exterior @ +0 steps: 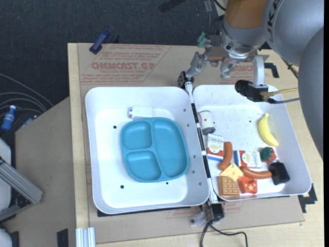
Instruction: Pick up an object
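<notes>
My gripper [211, 67] hangs above the back edge of the right bin [295, 138], near the divider between the bins. Its two fingers stand apart, open, with nothing between them. Below it, toys lie in the right bin: a small can [206, 121] near the left wall, a yellow banana [267, 130] at the right, two sausages [226, 156] [255, 174], a waffle [230, 187], a cheese wedge [234, 171], a black block [279, 172] and a green piece [267, 153]. None of them touches the gripper.
The left bin [97, 138] holds a blue divided plate [154, 149] and a small white object [141, 112] behind it. A black part with a yellow cable [252, 90] juts over the right bin's back. Two flat packets [214, 143] [250, 159] lie among the toys.
</notes>
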Controlling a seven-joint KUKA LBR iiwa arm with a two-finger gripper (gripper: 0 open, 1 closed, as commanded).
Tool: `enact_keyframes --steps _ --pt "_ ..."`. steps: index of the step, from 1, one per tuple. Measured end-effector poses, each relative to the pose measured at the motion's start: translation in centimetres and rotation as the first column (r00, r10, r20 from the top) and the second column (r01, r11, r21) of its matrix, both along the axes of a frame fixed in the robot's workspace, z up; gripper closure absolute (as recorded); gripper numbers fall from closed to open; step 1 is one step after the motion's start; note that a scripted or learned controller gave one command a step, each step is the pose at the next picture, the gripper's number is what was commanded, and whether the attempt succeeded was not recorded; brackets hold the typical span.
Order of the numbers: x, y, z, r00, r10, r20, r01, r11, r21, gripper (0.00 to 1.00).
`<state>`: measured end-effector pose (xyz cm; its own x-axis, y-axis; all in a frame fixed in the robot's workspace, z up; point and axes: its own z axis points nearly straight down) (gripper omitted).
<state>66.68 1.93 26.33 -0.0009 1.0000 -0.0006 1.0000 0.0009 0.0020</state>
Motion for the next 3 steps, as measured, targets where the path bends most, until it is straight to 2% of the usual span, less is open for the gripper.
enact_keyframes --steps 1,2,3 --pt "-0.1 -4.6 -7.9 1.0 -0.002 -0.006 0.002 1.0 0.0 0.0" --pt "0.0 -7.0 -7.8 1.0 -0.002 -0.002 0.002 1.0 0.0 0.0" --pt "-0.1 -13.2 -10.8 1.0 -0.002 -0.005 0.002 1.0 0.0 0.0"
